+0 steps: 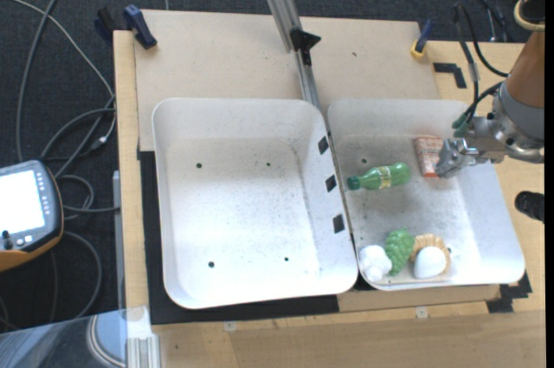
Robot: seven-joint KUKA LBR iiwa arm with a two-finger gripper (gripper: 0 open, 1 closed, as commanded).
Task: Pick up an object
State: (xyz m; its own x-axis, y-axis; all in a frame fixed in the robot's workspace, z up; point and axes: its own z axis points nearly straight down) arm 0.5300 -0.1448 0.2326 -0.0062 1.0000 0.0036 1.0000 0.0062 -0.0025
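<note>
Bottle [378,177] label green, writing too small

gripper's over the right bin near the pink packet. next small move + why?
Probably a short drop straight down onto the pink packet. The gripper sits at the packet's right edge in the right bin, with nothing visibly gripped. The green bottle lies apart to the left, and the other items cluster at the bin's near edge, so the packet is the closest target.
</note>
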